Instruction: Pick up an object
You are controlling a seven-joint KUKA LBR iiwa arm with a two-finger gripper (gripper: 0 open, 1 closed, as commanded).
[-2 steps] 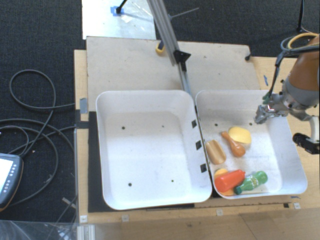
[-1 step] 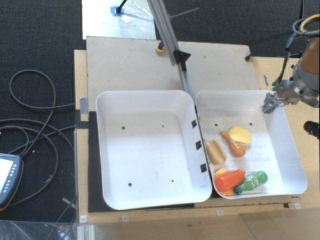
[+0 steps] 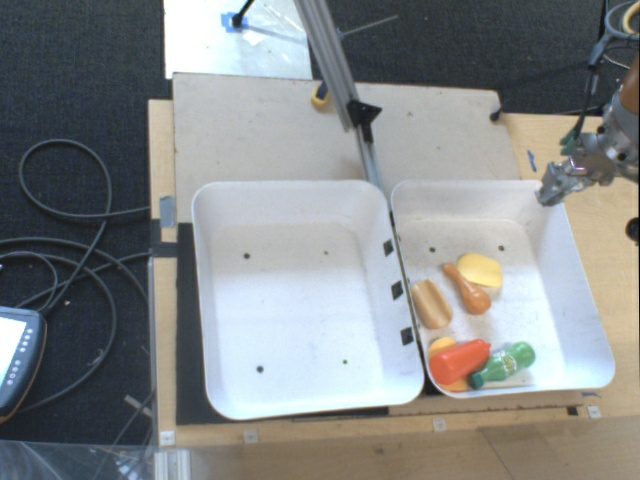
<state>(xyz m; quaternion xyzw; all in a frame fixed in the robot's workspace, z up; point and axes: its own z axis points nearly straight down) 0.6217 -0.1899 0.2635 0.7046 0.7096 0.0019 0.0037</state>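
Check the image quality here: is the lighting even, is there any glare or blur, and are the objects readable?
Camera view: lighting is bright and even, with soft shadows; the right bin looks washed out but shows no hard glare; the toys are a little soft yet readable, such as the green bottle and red pepper; the gripper at the right edge is blurry, so its fingers can't be judged.

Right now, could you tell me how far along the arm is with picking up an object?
Nothing looks picked yet. The gripper sits at the far right corner of the right bin, with nothing between it and the toys. The hot dog bun, carrot, yellow piece, red pepper and green bottle all lie in that bin. Left: reach down, grasp one, lift.
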